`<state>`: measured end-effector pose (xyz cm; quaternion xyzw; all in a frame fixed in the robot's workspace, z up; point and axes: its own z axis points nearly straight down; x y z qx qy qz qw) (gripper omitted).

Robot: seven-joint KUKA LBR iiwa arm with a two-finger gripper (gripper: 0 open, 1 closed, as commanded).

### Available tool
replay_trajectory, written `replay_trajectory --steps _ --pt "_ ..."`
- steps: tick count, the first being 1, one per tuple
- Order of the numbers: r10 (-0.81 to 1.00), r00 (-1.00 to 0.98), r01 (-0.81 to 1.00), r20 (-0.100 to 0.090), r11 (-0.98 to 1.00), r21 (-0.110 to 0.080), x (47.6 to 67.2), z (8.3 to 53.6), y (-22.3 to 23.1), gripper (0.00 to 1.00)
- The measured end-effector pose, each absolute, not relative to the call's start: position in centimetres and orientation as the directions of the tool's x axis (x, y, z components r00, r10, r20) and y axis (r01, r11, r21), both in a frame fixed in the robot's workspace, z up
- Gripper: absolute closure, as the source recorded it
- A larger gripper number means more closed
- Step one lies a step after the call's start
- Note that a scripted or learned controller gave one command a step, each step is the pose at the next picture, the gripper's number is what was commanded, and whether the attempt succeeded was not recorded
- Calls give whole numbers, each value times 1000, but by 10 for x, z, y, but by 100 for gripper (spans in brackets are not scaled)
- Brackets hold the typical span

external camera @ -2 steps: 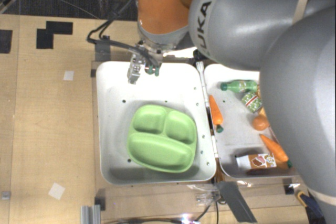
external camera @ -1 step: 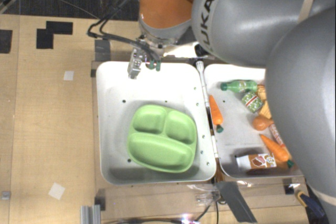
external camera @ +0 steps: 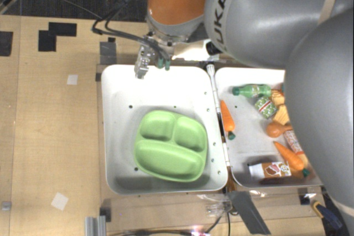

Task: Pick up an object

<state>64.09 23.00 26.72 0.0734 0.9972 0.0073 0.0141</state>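
The gripper (external camera: 152,61) hung at the upper edge of the left bin (external camera: 119,119), just left of centre frame, under the orange band of the arm (external camera: 265,14). Nothing sat between its fingers, that much was plain; whether they stood apart or together I could not tell, the metal parts blurred into one small cluster against the white rim.

Below it, lower in the frame, lay the green divided plate (external camera: 171,145), the one thing in that bin, flat on the floor, its long axis running left to right with a slight tilt. From the tool the plate lay downward in the picture and a touch right, well apart.

Across the divider in the right bin (external camera: 243,113) sat the smaller pieces: an orange carrot (external camera: 227,117) lying lengthwise just beside the divider, a green bottle (external camera: 251,90) on its side near the top, a brown box (external camera: 271,169) near the bottom edge. My guess was that the plate was the nearer target, though its broad flat shape looked awkward for two fingers.

The arm's grey bulk covered the right side of that bin, so what lay beneath it was hidden, and the cluster of orange items by its edge was cut off
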Motion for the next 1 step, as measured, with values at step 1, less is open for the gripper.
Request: replay_trajectory --steps 1 --pt "145 -989 145 -36 989 22 643 281 231 100"
